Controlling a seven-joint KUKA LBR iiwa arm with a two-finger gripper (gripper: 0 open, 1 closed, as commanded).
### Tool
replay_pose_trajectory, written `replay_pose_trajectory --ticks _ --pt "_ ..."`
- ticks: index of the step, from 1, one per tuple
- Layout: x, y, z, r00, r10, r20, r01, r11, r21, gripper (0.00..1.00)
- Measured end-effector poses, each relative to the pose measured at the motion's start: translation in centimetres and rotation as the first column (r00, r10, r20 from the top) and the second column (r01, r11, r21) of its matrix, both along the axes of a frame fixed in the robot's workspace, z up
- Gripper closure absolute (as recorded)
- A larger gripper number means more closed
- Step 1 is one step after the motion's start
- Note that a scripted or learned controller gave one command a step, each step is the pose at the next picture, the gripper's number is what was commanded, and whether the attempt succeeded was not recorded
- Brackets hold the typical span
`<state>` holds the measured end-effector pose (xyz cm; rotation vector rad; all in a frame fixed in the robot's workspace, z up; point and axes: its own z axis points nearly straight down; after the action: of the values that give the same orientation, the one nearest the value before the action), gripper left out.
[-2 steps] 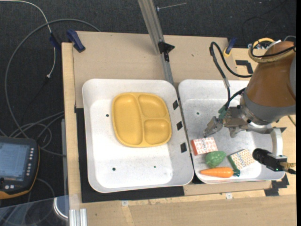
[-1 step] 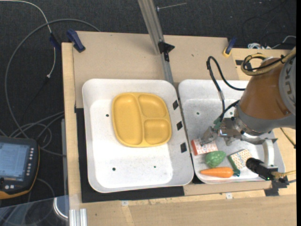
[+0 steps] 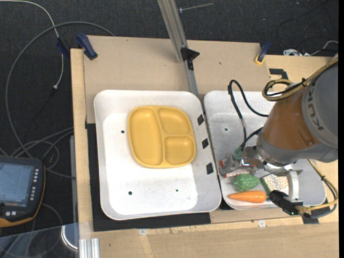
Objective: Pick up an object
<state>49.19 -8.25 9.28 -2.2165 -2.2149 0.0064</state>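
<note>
Camera view: one yellow tray [image 3: 161, 136], one carrot [image 3: 248, 197], one green toy [image 3: 246, 182]; hand [image 3: 235, 165] state unclear.

A tan wooden counter [image 3: 140, 63] stands on a dark carpeted floor [image 3: 32, 79]. Blue clamps grip its far edge: one at the far left corner [image 3: 86, 46] and one toward the far right corner [image 3: 263, 51]. A grey metal pole [image 3: 171, 15] slants in from above and meets the counter near the middle of its far edge. Thin pale cables [image 3: 37, 47] loop over the carpet to the left of the counter. Beyond its near left corner lies a handheld control pad [image 3: 19, 187] with a lit screen. The light is even and casts soft shadows.
</note>
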Motion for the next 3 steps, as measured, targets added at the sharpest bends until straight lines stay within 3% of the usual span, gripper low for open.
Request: replay_pose_trajectory --ticks 1,3 --pt "0.2 0.0 1.4 1.0 0.0 0.009 0.0 1.0 -0.001 1.0" --pt "0.3 -0.1 11.0 1.0 0.003 0.015 -0.003 1.0 -0.004 1.0"
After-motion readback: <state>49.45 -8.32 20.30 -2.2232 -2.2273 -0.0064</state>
